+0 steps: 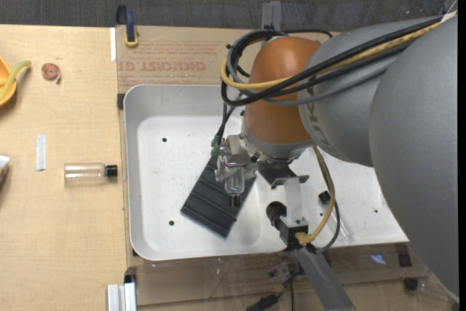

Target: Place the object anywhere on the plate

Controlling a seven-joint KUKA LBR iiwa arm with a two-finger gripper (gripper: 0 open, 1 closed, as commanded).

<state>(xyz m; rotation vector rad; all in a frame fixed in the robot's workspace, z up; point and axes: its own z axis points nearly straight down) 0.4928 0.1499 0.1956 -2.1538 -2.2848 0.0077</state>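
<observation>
Far left edge: yellow item (6, 80), partly cut off, small reddish disc (49, 71) near it. Below, a white strip (41, 153) and a clear bottle with black cap (89, 171) lying on its side on the wooden bench (65, 244). White bin (145, 229) sits right of those. Black ridged block (216, 199) lies tilted on the bin floor. Gripper (234, 186) sits right over the block's upper end, touching or just above; can't tell finger spread. Grey arm (393, 105) fills the right.
</observation>
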